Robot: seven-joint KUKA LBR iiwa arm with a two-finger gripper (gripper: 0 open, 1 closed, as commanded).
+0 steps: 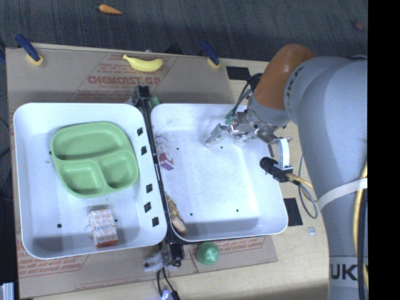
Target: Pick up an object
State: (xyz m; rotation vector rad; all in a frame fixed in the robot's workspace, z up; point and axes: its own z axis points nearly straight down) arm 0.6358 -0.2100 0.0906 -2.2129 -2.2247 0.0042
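Gripper (215, 136), fingers spread and holding nothing, hovers over bare floor of the right bin (212, 192); nearest object, a small packet (165, 154), lies beside the divider, risking an empty closure.

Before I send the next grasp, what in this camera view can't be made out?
- Pincer: too small and blurred in the camera view to tell how it is set, or whether anything is in it.
- Carton in the left bin: its print is too small to read.
- Small things along the divider, pink scrap and tan piece: too small to identify.
- Arm: covers the right bin's far right rim.
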